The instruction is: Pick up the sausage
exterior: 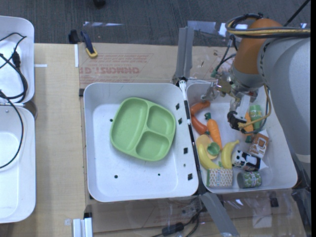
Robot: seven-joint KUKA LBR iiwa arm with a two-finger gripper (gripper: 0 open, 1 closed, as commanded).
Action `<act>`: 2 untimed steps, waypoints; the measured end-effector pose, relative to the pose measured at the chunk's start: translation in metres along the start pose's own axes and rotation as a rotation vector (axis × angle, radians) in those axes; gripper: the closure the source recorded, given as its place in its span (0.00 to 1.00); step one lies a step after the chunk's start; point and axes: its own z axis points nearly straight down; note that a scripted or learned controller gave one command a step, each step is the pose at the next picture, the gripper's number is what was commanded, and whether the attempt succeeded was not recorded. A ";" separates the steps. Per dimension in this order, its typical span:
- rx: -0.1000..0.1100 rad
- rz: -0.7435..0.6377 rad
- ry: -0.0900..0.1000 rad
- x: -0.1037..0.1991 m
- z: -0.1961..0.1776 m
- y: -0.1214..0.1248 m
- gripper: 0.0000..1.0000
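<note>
The sausage (198,125), a short reddish-orange piece, lies by the left wall of the right bin (281,177), next to a carrot (213,130). A similar orange-red long piece (200,106) lies just above it. My gripper (214,91) hangs over the bin's far left corner, up and to the right of the sausage and close to the upper orange-red piece. I see nothing held between its fingers.
The right bin also holds two bananas (205,154), a black-and-white cow toy (245,159), a can (250,179), a small box (220,177), a brown carton (259,144) and a green bottle (255,114). A green divided plate (143,129) lies in the left bin (98,177).
</note>
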 end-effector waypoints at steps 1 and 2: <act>0.003 -0.001 0.000 0.000 -0.008 0.001 1.00; 0.018 0.181 -0.009 0.047 -0.090 -0.022 1.00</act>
